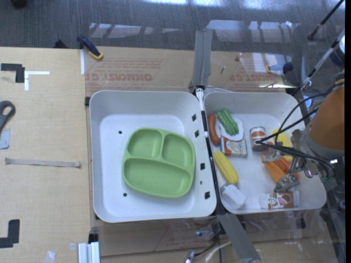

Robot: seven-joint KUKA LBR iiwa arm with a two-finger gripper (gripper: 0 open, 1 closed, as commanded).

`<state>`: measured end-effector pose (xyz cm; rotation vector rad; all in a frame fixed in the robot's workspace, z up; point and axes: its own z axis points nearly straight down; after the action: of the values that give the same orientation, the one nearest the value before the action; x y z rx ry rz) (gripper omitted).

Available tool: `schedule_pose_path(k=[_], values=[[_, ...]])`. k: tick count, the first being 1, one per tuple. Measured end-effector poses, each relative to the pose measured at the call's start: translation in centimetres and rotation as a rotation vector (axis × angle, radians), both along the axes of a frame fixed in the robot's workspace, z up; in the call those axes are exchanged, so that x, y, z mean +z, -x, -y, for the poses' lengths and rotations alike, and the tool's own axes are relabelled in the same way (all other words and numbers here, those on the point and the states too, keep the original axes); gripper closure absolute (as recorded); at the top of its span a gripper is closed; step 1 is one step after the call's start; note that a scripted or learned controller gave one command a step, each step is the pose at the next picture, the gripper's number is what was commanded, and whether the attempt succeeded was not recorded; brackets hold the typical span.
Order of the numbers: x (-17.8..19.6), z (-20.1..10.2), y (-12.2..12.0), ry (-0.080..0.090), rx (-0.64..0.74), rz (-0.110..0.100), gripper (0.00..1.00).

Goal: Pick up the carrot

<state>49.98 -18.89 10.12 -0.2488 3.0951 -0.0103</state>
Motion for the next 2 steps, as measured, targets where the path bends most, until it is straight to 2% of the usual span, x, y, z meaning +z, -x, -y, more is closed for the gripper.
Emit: schedule_pose_path(k=[1,2], values=[[-0.3,-3.5,0.4,-0.012,-0.384,-0.008,0.00],[-0.9,1.1,-4.0,-0.019,-0.866,-0.029,0.00]])
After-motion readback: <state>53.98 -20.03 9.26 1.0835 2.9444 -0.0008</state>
